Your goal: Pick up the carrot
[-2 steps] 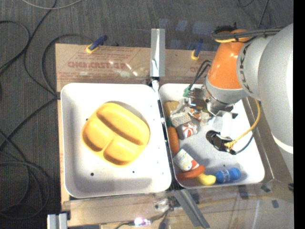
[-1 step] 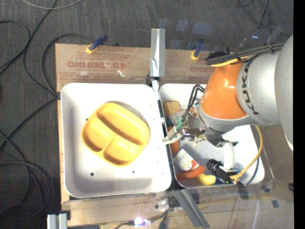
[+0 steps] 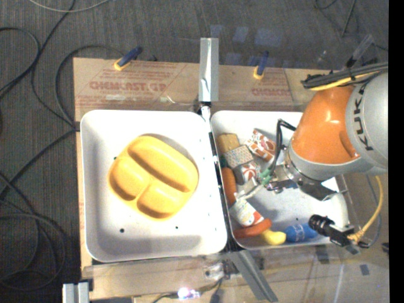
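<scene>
Carrot (image 3: 228, 183) lies lengthwise along right bin's (image 3: 341, 240) left wall; pincer (image 3: 270, 180) grip state unclear.

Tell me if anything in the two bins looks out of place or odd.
Nothing looks spilled or broken. The right bin holds a jumbled pile, with the carrot wedged against its left wall. The left bin holds one yellow divided plate, sitting askew.

Both white bins (image 3: 95, 169) read to me as smooth, faintly glossy plastic. The yellow divided dish (image 3: 153, 175) in the left one is glossy plastic with soft highlights. I see matt brown cardboard (image 3: 145, 84) under the bins, printed in red. The arm's orange band (image 3: 322, 134) is shiny and smooth. The carrot (image 3: 228, 183) looks matt orange. Floor is rough dark carpet (image 3: 38, 43).
</scene>
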`<state>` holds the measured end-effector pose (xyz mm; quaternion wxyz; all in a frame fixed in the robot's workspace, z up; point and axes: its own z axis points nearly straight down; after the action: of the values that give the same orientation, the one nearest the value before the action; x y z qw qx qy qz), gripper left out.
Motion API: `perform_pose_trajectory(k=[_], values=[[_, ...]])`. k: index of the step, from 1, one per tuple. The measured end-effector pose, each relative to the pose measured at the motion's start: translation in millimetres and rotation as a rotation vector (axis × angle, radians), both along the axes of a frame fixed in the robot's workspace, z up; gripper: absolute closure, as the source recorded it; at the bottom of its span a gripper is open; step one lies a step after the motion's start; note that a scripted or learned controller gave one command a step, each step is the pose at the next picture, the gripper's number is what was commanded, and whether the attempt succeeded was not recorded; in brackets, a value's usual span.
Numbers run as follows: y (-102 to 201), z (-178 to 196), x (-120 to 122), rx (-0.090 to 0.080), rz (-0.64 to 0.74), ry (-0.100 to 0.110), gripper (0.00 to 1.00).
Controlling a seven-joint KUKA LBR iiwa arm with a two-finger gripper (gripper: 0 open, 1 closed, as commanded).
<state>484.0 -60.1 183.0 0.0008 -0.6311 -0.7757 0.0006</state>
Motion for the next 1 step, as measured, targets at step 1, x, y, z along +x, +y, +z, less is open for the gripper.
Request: perform_pose_trajectory(k=[1], values=[[76.7,-0.6,31.0,0.000,0.050,0.002,0.00]])
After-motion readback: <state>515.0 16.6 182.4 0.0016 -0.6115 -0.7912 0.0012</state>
